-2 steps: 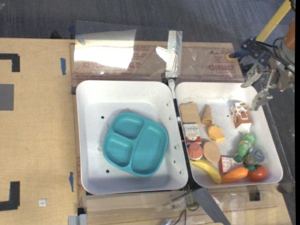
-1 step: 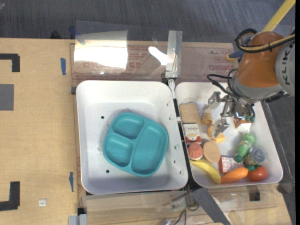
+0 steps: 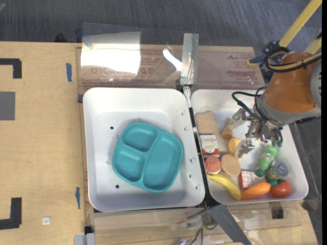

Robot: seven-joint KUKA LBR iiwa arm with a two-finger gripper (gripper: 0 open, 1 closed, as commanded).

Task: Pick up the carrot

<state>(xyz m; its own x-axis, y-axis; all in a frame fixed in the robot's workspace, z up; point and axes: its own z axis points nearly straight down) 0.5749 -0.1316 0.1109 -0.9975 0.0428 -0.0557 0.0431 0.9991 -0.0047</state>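
Down in the right bin [image 3: 301, 175], the carrot [image 3: 255, 190] lies squeezed against the near wall, a banana [image 3: 227, 184] on one side and a tomato [image 3: 280, 189] on the other. It is orange, smooth and short. The gripper [image 3: 257, 133] hangs over the crowded middle; I cannot tell how its jaws stand.

Bins [image 3: 97, 137]: white. Divided tray [image 3: 148, 157]: teal. Carrot [image 3: 255, 190]: orange. Banana [image 3: 227, 184]: yellow. Tomato [image 3: 281, 189]: red. Bottle [image 3: 265, 160]: green. Arm band [image 3: 288, 88]: orange. Desk [image 3: 36, 137]: pale tan with black corner marks and blue tape strips.
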